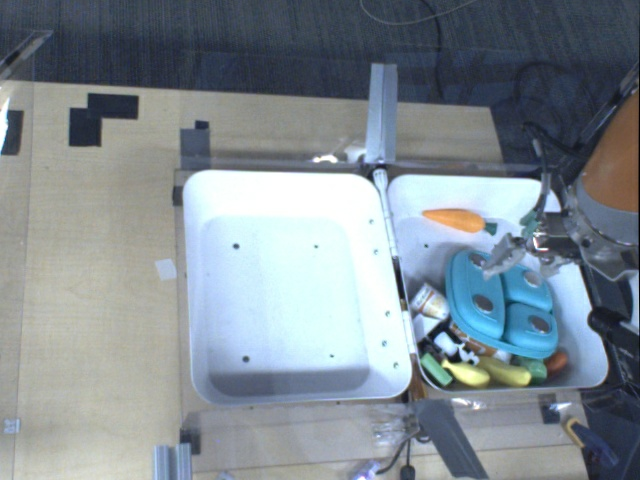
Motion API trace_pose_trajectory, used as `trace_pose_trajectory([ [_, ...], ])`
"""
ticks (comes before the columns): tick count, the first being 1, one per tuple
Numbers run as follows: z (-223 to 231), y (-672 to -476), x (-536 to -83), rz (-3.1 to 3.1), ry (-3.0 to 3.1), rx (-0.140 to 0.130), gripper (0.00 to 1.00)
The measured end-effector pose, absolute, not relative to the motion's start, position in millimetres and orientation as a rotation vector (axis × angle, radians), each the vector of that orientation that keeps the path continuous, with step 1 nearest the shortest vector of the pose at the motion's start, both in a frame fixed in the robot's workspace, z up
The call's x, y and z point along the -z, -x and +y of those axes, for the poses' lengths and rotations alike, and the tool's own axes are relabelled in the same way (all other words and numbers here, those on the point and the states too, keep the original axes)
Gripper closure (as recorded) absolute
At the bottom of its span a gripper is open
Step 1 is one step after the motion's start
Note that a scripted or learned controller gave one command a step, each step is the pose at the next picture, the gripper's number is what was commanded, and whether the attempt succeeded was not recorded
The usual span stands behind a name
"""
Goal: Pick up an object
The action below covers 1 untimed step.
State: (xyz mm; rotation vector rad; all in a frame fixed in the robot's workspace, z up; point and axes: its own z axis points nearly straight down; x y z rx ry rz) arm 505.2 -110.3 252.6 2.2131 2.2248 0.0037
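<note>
Two shallow white bins side by side at mid-frame, seen from the one slanted overhead camera: left bin [205,268] bare-floored, right bin [420,193] heaped along its lower half. Reaching in from the right edge, grey arm with orange band [612,163], gripper [510,253] low over the upper rim of a blue compartment tray [503,303]; fingers too blurred and small to judge, so grip state impossible to tell, and nothing plainly seen between them. Lying apart in the upper part of the right bin, just up and left of the gripper, an orange toy carrot [455,220], tip pointing left, green top toward the arm. Crowded at the lower edge under the tray: yellow banana [490,373], green piece [433,370], small black-and-white item [447,348] and a pale cup-like thing [430,300]. Likely target the blue tray, directly beneath the fingers; clutter apparently piled there by chance, tray tilted across it, making a clean pinch on the rim doubtful
</note>
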Motion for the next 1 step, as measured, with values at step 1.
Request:
trace_pose_trajectory([
  [1,-114.4,-555.2,-124.0,1.976,-2.441,-0.004,0.0],
])
